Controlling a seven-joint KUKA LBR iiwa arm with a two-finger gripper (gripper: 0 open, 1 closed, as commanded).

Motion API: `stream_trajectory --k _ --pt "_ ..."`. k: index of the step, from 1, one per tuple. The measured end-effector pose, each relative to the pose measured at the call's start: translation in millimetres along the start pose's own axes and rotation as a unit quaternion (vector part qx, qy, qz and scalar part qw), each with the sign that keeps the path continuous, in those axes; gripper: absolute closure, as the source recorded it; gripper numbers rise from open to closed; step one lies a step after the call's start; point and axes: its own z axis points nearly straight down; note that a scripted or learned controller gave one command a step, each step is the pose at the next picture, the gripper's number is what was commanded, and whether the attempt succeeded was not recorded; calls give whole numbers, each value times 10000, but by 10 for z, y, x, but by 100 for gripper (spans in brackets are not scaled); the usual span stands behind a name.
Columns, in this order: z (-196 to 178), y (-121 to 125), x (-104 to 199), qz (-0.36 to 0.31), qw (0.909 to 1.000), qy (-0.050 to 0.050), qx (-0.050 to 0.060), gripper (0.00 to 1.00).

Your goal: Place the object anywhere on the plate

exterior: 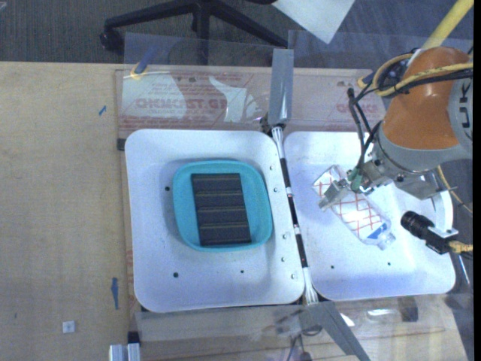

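A teal square plate (181, 201) lies in the left bin (150, 262). A dark ridged rectangular slab (220, 208) lies flat on its middle. In the right bin (421, 273) a white packet with red criss-cross lines (362, 218) lies slanted, its clear end toward the lower right. My gripper (331, 193) hangs low over the packet's upper-left end, reaching in from the right below the orange band (425, 100). Whether it touches the packet or holds it cannot be made out.
A ridge (289, 209) divides the two bins. A black cylindrical part (422, 230) of the arm juts over the right bin's right side. Cables (376, 81) loop by the wrist. A transparent taped sheet (195, 100) lies behind the bins.
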Motion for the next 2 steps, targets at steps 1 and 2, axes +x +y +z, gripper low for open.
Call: stream_trajectory --k 1,2 --pt "66 -91 100 85 10000 17 18 100" --pt "61 -89 98 85 10000 14 13 0"
